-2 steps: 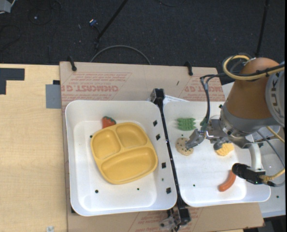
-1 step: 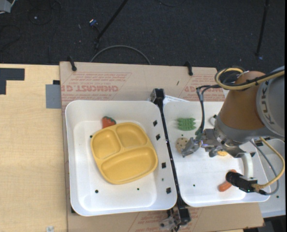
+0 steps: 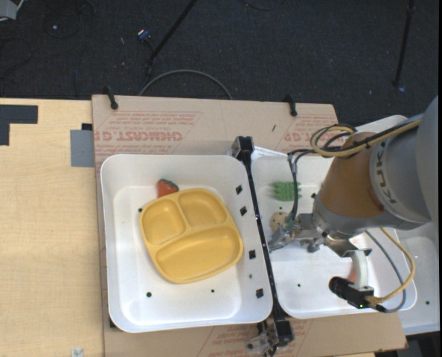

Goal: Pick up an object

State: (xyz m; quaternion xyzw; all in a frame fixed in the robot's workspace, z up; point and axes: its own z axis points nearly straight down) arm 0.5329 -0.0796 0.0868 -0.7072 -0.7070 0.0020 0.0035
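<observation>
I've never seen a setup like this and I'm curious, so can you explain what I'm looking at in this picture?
One camera looks down at a slant on a bench. The big grey and orange shape on the right is a robot arm, reaching down into the right white bin; its job is to pick something up. A small green object lies at that bin's far end. The left white bin holds a yellow divided plate, with a small red and green item beside its far edge. Whether the jaws hold anything can't be seen from here.

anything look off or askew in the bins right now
The yellow divided tray lies skewed in the left bin, its edges not square with the walls, and a red-orange object is tucked against its upper rim. Nothing looks spilled or broken.
</observation>
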